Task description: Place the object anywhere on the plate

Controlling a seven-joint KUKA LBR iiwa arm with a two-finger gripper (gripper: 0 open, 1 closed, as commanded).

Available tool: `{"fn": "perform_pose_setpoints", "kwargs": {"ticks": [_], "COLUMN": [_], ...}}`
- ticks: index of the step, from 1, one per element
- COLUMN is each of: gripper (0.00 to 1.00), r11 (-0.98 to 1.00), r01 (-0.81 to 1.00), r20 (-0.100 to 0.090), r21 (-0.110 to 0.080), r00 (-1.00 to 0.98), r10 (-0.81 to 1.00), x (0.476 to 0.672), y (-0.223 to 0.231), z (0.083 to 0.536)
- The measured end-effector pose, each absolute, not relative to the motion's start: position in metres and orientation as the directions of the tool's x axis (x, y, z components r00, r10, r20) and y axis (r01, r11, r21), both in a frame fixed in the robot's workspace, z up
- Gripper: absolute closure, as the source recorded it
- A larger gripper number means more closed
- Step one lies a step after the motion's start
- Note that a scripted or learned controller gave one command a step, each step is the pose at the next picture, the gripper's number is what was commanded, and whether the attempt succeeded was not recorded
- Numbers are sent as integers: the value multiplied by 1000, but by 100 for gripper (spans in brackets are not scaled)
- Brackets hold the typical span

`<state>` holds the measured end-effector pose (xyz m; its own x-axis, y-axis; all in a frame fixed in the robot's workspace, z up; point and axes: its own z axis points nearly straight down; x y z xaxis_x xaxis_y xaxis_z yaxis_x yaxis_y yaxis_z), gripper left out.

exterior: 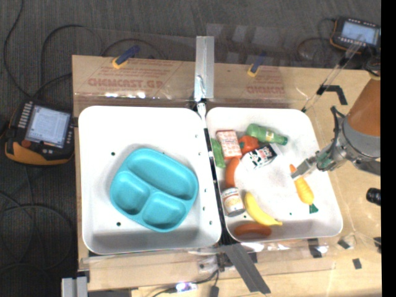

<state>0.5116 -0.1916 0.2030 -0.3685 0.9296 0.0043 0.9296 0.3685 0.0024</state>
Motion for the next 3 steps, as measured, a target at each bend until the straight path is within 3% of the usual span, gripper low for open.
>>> {"fn": "perform_pose_setpoints", "kwargs": {"ticks": [1,2,3], "gripper": [100,100,100], "r11": [359,262,311], "r01": [933,965,951], "r20": [0,1,-3], "r21": [-4,1,-3], "r00": [-359,-262,-311], "r10": [933,965,951], "x": [514,538,557], "y": [-161,-91,-100], "z": [152,187,185]}}
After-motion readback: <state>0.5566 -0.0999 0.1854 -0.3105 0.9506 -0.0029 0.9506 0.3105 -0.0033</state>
